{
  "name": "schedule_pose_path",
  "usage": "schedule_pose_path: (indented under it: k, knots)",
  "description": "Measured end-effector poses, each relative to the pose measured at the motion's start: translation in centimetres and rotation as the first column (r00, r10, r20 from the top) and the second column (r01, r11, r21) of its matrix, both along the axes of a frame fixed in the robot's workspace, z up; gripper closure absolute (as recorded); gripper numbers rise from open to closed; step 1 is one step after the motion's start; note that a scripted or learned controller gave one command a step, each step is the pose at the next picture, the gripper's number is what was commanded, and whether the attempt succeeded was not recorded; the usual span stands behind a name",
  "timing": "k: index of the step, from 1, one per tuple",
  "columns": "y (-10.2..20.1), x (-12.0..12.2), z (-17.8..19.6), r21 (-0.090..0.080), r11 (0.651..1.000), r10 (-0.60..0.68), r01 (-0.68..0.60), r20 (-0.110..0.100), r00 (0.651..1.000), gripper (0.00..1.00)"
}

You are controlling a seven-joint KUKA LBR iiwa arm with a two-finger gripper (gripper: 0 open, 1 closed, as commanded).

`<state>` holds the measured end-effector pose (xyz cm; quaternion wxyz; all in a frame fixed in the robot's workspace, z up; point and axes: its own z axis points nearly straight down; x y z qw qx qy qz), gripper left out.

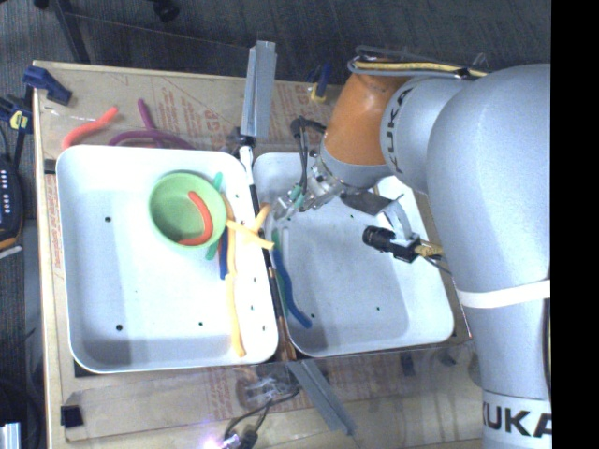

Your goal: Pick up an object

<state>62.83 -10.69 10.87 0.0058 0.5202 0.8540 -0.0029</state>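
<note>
We see the gripper [292, 204] low at the right bin's [374, 330] upper-left corner, its opening impossible to tell, near a blue strip [285, 293] along that bin's left wall

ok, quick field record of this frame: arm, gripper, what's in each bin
arm: reaches in from the right, wrist over the right bin
gripper: at the right bin's upper-left corner, near the divider
left bin: green bowl with an orange strip in it; yellow stick along the right wall
right bin: blue strip by the left wall
held: nothing seen between fingers
</note>
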Motion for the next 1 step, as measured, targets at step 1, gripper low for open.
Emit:
schedule_pose_path:
  k: [1]
  knots:
    - [8.50,1.95,8.42,0.011,0.994,-0.112,0.112,-0.007,0.994,1.00]
